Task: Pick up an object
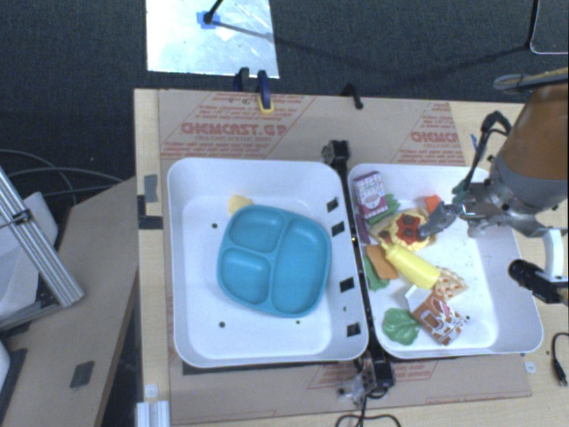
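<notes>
Arm enters from the right; its gripper (442, 221) hangs low over the right bin (514, 327), beside the red-and-yellow toy (407, 228); grip state cannot be told. Toy food clusters here, so candidates lie within reach. The left bin (191, 238) holds a blue divided plate (272, 260).

The arm (533, 149) enters from the right edge of the camera view. An orange band is visible at upper right, with grey housing directly below it. The wrist angles down and to the left, toward the centre of the view. The hand (437, 223) sits at the end of this reach, low and pointing left. It appears as a dark grey tip. The state of the hand is not resolvable at this resolution. A black fitting projects from the arm body at lower right.
</notes>
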